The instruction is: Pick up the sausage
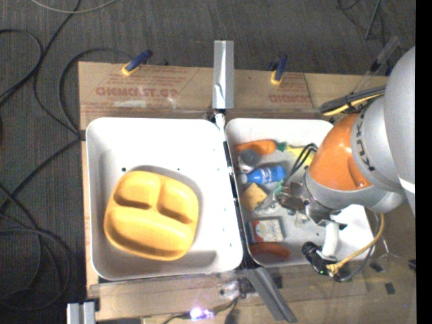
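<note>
The sausage (271, 251), a reddish-brown oblong, lies against the front wall of the right bin (351, 245). My gripper (278, 200) hangs over the middle of that bin, above a yellowish item (253, 196) and just behind a small red-edged packet (268, 231). It sits some way behind the sausage, apart from it. The grey and orange wrist (337, 164) covers the right half of the bin.
A blue bottle (265, 175), an orange carrot (259, 146) and a grey piece (248, 158) crowd the back of the right bin. The left bin (101, 140) holds a yellow divided plate (153, 213). A black and yellow cable (337, 265) loops at the front right.
</note>
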Available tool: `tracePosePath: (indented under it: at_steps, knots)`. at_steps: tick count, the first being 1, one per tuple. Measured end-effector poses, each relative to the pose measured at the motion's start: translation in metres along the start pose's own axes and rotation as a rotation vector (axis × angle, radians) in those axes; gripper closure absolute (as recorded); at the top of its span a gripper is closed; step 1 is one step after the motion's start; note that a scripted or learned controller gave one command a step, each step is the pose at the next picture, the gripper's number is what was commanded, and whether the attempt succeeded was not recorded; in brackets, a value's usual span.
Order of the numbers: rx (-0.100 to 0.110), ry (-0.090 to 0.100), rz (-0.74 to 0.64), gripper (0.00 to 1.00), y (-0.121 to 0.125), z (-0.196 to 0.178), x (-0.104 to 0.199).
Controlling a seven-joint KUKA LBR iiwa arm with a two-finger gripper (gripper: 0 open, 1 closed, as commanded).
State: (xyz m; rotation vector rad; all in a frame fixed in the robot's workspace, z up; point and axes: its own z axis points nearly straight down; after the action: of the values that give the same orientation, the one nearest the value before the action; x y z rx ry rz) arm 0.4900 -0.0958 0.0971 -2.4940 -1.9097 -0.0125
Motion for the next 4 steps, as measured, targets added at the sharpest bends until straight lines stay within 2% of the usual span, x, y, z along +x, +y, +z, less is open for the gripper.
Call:
tracePosePath:
  at_steps: [1, 2, 3, 4]
  knots:
    - [-0.004, -0.006, -0.039, 0.0, -0.002, 0.008, -0.006]
    - [0.007, -0.011, -0.053, 0.0, 0.04, -0.086, 0.033]
    - [0.011, -0.007, -0.078, 0.0, -0.007, -0.026, -0.003]
    - [-0.001, -0.006, -0.093, 0.0, -0.005, 0.009, 0.001]
